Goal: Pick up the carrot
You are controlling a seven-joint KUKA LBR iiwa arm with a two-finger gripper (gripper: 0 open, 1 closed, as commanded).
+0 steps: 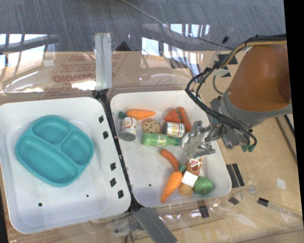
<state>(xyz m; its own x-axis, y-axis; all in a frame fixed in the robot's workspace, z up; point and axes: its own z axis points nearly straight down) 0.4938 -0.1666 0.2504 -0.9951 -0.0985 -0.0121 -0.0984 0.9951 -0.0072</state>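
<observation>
Carrot low in right bin

While the gripper (197, 141) hovers over the right bin (148, 195), whether its fingers are open or closed I cannot tell. Carrot (171, 186) lies near the front wall. Tan table (268, 179); grey carpet (37, 17) behind.

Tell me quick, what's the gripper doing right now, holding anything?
Gripper: over the right bin, nothing visibly between its fingers; open or closed cannot be told.

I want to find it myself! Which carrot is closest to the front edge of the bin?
Look in the right white bin, at its front edge. The carrot lies slanted there, beside a green pear. It is plain orange and pointed, fatter than the small sausage above.
</observation>
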